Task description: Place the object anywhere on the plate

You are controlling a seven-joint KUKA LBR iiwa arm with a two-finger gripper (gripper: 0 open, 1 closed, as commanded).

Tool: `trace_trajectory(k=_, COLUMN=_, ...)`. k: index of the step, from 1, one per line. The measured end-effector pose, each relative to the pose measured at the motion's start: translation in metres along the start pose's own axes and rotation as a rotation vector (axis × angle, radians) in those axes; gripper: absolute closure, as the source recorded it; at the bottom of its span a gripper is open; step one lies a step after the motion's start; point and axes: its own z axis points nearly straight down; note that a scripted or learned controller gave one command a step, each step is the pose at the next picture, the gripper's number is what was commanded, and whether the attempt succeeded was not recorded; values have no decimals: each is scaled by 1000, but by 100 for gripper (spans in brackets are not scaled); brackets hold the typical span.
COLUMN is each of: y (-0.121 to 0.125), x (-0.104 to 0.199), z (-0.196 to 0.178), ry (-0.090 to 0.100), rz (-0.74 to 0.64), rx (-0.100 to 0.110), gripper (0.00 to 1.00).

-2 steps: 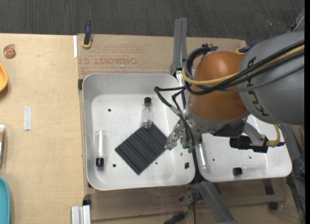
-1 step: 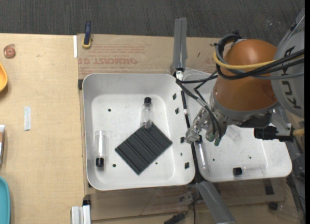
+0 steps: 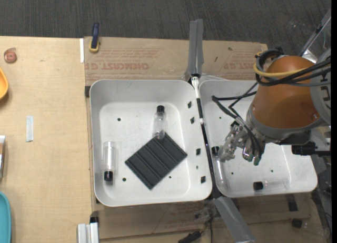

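A dark grey ribbed square plate (image 3: pixel 157 160) lies flat and turned at an angle in the left bin (image 3: pixel 100 131). A clear vial with a black cap (image 3: pixel 159 122) lies just above the plate's top corner. A second clear vial (image 3: pixel 108 161) lies left of the plate, cap toward the front. My gripper (image 3: pixel 239 151) hangs low over the left part of the right bin (image 3: pixel 295 184), near the divider and well to the right of the plate. The orange wrist band (image 3: pixel 284 94) hides much of that bin.
A small black piece (image 3: pixel 258 185) rests near the right bin's front wall, in front of the gripper. Black cables (image 3: pixel 229 105) loop from the wrist over the right bin. A metal bar (image 3: pixel 196 47) stands behind the bins. Wooden bench surface (image 3: pixel 42 131) lies to the left.
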Motion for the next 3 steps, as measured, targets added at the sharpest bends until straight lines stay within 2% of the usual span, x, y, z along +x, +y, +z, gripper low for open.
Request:
trace_trajectory(k=1, y=28, x=6, z=-130, ry=-4, rz=-12, rx=-1, gripper=100)
trace_trajectory(k=2, y=88, x=42, z=0, ry=0, rz=-184, rx=0, gripper=100)
trace_trajectory(k=3, y=49, x=22, z=-30, ry=-4, rz=-202, rx=-1, gripper=100)
